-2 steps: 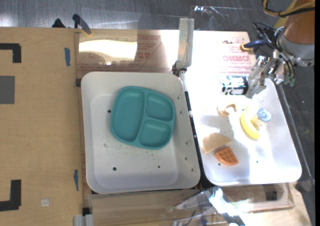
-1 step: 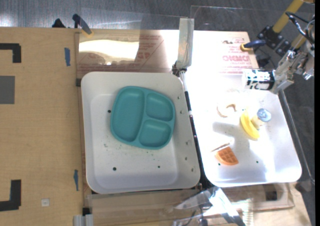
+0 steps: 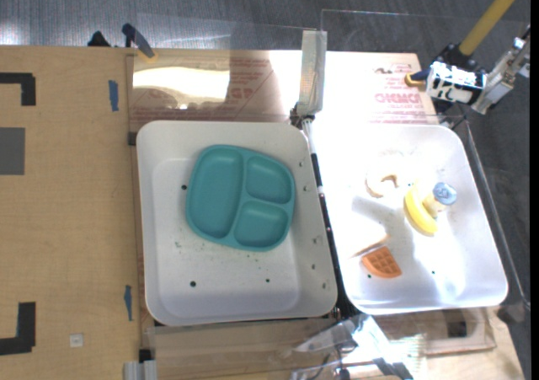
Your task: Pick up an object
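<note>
The right bin (image 3: 472, 281) holds a few small things. A beige curved piece (image 3: 384, 184) lies near its middle. To the right of it is a yellow banana-shaped toy (image 3: 418, 211), with a small blue-grey piece (image 3: 444, 194) touching its right side. An orange waffle-like piece (image 3: 382, 264) lies nearer the front. My gripper (image 3: 504, 77) hangs at the top right, beyond the right bin's far right corner and above the bench, well away from all of these. Nothing shows in its grasp.
The left bin (image 3: 160, 286) holds a teal divided plate (image 3: 240, 197). A raised divider (image 3: 320, 201) separates the two bins. Brown cardboard (image 3: 63, 201) covers the bench at left. A small orange thing (image 3: 413, 79) sits on the printed sheet behind the right bin.
</note>
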Tool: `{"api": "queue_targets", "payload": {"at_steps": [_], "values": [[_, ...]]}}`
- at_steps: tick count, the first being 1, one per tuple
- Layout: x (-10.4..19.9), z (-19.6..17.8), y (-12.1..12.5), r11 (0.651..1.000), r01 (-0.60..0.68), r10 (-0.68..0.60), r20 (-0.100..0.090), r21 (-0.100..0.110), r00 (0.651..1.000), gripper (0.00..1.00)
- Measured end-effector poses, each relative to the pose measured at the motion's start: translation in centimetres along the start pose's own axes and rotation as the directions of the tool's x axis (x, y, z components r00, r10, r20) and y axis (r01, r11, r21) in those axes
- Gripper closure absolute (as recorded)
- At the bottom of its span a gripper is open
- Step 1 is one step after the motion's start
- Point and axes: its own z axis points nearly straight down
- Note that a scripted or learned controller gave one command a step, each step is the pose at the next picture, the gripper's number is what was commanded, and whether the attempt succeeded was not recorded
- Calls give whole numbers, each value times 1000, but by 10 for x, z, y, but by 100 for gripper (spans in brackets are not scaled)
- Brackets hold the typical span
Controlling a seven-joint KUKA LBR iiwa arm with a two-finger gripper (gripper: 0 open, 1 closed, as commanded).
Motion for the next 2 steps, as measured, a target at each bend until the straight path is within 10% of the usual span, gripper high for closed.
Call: {"api": "queue_targets", "payload": {"at_steps": [1, 2], "values": [[0, -37, 0, 945, -327, 327, -3, 3, 945, 100], [-11, -111, 7, 672, -741, 741, -1, 4, 672, 100]]}}
